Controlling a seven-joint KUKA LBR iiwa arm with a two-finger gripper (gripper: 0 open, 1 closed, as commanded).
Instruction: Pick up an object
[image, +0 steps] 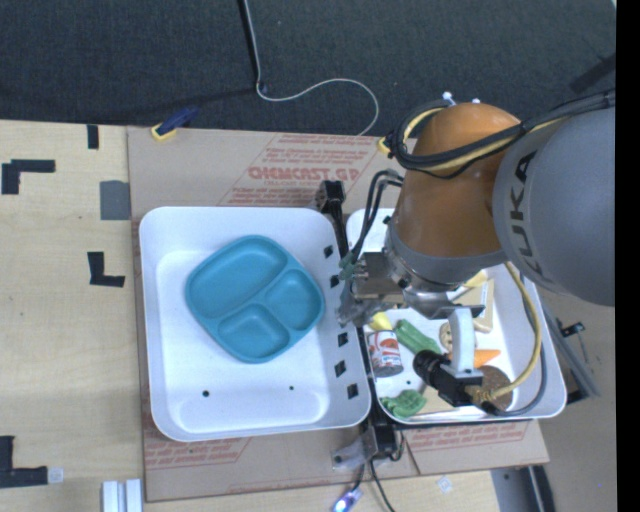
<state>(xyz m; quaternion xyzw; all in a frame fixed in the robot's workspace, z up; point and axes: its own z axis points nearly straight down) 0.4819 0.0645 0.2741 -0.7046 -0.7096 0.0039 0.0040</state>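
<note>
**Arm lowered over the cluttered right bin, grip hidden**

A pale wooden desk (60, 330) is seen from above, and a brown cardboard sheet (290, 170) is laid on it under two shallow white bins. The grey arm (570, 220), with its orange band, is reached in from the right and is hung over most of the right bin.

The left bin (240, 412) is taken up by one thing: a blue plate (255, 298) divided into three compartments, laid flat and turned at an angle, nearer the bin's far side than its near side.

The right bin (530, 395) is crowded with small things, many partly covered by the arm. A cream piece (485, 295) is seen near the far right. A red-and-white can (386, 353) is laid close to the wall shared with the left bin. A green piece (412, 333) is found just beside the can, and a second green piece (405, 404) lies at the near edge. A brown lump (495, 378) and an orange piece (484, 357) are set near each other on the right. A small yellow piece (380, 322) is seen just above the can.

The pincer (362, 290) is placed low at the wall between the bins, above the can. How far it is spread cannot be told, and nothing is seen held in it.
</note>
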